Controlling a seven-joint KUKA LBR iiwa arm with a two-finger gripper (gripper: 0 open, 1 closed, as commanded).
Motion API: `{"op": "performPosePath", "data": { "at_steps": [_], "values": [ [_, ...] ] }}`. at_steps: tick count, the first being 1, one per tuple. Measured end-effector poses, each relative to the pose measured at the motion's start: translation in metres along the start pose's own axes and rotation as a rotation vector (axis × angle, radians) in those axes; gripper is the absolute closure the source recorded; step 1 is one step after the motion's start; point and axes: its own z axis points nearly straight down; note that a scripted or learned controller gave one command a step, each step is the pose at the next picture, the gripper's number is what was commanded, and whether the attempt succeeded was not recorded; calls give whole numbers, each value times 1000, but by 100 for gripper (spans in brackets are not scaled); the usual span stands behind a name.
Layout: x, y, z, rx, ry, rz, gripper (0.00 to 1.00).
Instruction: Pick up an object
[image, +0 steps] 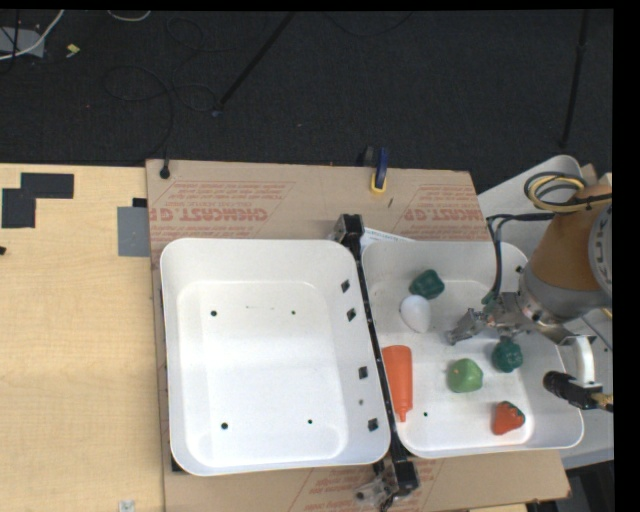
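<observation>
Reaching in from the right, the gripper (472, 328) hangs low over the right bin (545, 440), its metal fingers pointing left toward the middle of that bin; whether they are spread or closed cannot be told from this angle, and nothing is seen between them. Just behind the gripper, the arm (570, 260) shows its orange band. Six things lie in the right bin. A dark green toy (428, 284) sits near the far side, with a white egg-shaped thing (416, 313) just in front of it. An orange carrot (399, 381) lies lengthwise along the left wall of the bin, beside the divider. A light green round thing (464, 376) rests near the middle, just below the gripper. Another dark green toy (507, 355) sits right beside the wrist, close under the arm. A red strawberry-like thing (507, 418) lies near the front right corner. The left bin (180, 300) stands beside it on a brown cardboard sheet (260, 200), which rests on a pale wooden bench (70, 350).
</observation>
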Motion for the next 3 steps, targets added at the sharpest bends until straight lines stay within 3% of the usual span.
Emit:
{"op": "performPosePath", "data": {
  "at_steps": [1, 2, 3],
  "values": [
    [0, -82, -5, 6, 3, 6, 0],
    [-2, -80, -16, 3, 3, 10, 100],
    [70, -6, -54, -4, 4, -5, 100]
  ]
}}
